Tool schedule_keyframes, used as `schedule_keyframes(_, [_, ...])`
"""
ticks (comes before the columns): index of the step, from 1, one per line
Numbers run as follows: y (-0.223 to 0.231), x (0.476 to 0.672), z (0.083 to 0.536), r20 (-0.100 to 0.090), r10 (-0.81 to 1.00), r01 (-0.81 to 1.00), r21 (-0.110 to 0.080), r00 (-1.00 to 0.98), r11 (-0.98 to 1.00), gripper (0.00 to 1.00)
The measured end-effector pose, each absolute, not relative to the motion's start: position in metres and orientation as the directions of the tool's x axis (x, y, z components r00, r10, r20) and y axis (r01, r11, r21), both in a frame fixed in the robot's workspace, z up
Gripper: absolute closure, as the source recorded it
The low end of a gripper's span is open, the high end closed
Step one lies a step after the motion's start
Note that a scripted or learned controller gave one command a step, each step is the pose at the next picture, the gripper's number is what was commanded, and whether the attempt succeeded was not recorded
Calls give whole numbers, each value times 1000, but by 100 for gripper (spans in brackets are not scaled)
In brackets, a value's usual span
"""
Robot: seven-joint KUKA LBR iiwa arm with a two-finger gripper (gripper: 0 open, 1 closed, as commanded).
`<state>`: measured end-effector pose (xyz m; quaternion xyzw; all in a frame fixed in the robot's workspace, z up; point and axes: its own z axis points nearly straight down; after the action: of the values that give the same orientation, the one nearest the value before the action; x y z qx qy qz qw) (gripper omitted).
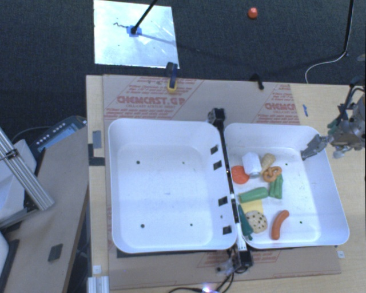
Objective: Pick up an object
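The right bin (326,189) holds several toy foods in its left half. A white cylinder (250,163) lies beside a red disc (240,175), a tan piece (267,160) and a pretzel (272,172). Below them are a green pepper (277,186), a green cucumber (253,195), a yellow slice (255,206), a cookie (257,221) and an orange sausage (279,224). My gripper (315,146) hangs over the bin's upper right rim, well to the right of the foods and touching none of them.
The left bin (166,183) adjoins the right one along a black hinge strip (226,171). Behind the bins are a yellow clamp (171,86), a shiny plate (136,34) and a small orange ball (252,12). A cable (331,57) runs at top right.
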<state>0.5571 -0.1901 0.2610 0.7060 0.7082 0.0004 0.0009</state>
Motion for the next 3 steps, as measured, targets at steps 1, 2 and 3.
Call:
schedule_keyframes(1, [-146,559,170,4,1000,1000,-6,-8,8,0])
schedule_keyframes(2, [-115,566,84,-7,1000,1000,10,-6,6,0])
schedule_keyframes(3, [-119,570,103,-9,1000,1000,21,-2,2,100])
